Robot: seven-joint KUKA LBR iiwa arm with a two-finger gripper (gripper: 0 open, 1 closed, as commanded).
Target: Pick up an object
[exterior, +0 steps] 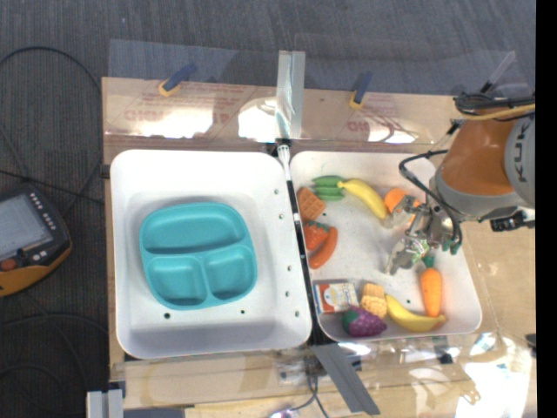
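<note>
Orange carrot [431,291] lies in the right bin [470,320], just beside the pincer [406,257], whose metal tips blur together, so I cannot tell how it is set. Close by lie two bananas [366,197], a purple grape bunch [365,323] and a small carton [335,296]. A teal divided tray [198,252] sits in the left bin [130,320] on the counter [209,111].

Not much legible here tbh. The grey and orange robot arm [487,168] at the right edge shows part of big dark lettering, looks like "KU". The small red and white carton [335,296] has print too tiny to read.
</note>
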